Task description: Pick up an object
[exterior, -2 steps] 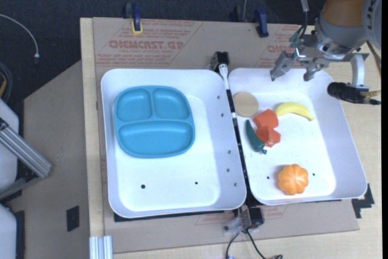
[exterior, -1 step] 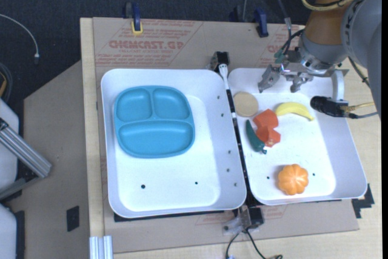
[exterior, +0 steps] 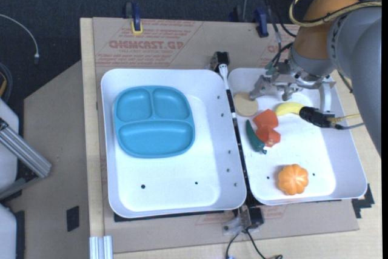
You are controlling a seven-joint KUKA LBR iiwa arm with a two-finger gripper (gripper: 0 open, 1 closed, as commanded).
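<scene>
White bins: left bin [exterior: 121, 185] carries a blue divided plate [exterior: 154, 121]; right bin [exterior: 342, 173] has the graspables. Arm [exterior: 321, 27] enters from 2 o'clock, wrist down, gripper [exterior: 280, 87] low at the bin's 11 o'clock corner. Grip state: cannot tell. Step judged: approach. Orange pumpkin [exterior: 293, 179] at 6 o'clock, banana [exterior: 290, 109], red pepper [exterior: 267, 127], tan disc [exterior: 246, 105] nearest. Next: centre over one, descend.

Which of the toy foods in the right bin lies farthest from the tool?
The orange pumpkin, alone near the bin's front edge. The banana, red pepper and tan disc cluster close under the tool.
</scene>
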